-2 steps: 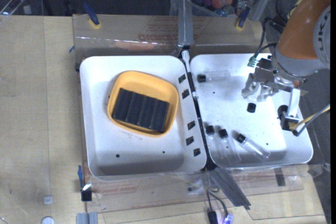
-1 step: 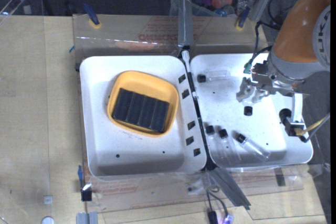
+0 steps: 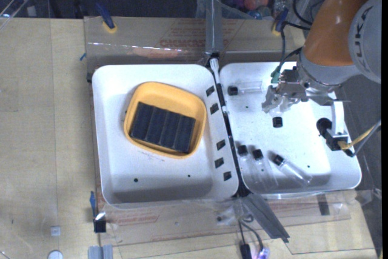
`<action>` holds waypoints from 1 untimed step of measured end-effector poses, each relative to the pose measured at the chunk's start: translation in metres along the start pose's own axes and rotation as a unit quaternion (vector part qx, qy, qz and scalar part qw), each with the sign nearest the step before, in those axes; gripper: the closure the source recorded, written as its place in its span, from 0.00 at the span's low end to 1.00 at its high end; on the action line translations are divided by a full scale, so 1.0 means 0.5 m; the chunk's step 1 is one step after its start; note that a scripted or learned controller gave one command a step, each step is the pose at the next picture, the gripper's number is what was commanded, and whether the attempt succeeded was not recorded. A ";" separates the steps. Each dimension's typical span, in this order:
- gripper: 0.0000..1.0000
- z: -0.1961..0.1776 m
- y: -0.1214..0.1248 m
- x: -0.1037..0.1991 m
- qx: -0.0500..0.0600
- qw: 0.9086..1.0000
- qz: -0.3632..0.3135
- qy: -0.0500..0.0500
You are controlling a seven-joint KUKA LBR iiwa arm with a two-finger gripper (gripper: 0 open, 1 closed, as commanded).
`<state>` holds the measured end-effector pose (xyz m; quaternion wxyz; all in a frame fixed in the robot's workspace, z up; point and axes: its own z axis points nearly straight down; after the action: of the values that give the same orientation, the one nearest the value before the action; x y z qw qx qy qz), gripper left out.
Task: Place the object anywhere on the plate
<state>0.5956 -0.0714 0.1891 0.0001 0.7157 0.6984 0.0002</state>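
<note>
Left bin (image 3: pixel 112 182) holds a yellow plate (image 3: pixel 165 97), square with rounded corners, sitting upper-centre in the bin. A dark ribbed rectangular object (image 3: pixel 163 127) lies flat inside the plate, filling most of its floor, long side running slightly down to the right. Right bin (image 3: pixel 339 176) carries several small items: a clear tube with a dark cap (image 3: pixel 242 89) near the upper left corner, a small black piece (image 3: pixel 277 122) near the middle, and two more dark-capped clear tubes (image 3: pixel 285 165) toward the lower edge. Gripper (image 3: pixel 274 103) hangs over the right bin, just above the small black piece, well apart from the plate. Finger state: cannot tell at this angle. Nothing visible between them.
</note>
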 end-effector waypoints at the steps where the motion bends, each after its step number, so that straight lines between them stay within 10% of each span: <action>1: 1.00 -0.015 0.074 0.094 -0.001 0.993 -0.116 0.000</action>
<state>0.6338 -0.0255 0.1967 0.0010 0.6299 0.7767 0.0010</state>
